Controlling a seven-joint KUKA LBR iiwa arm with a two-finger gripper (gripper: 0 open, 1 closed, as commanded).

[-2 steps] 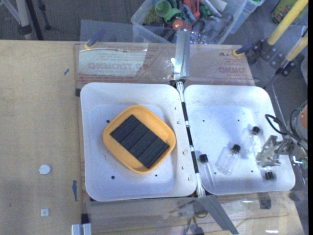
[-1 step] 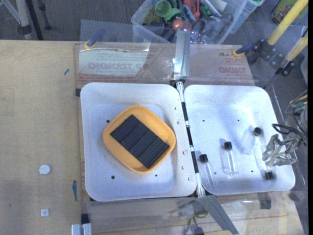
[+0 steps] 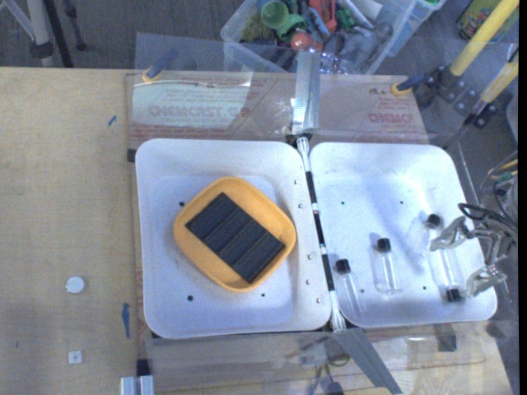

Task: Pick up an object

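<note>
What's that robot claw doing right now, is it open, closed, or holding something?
Gripper: at the right edge of the right bin, beside the small clear bottles; whether it is open, shut or holding one cannot be told.

We see an evenly, fairly brightly lit scene with a soft, slightly blurred picture. The white bins (image 3: 156, 171) glow near overexposure, and the clear vials (image 3: 384, 266) almost dissolve into the glare. A plastic sheet (image 3: 198, 105) reflects light. Shadows are faint and short. Fine detail smears toward the edges of the surface (image 3: 58, 179).
</note>
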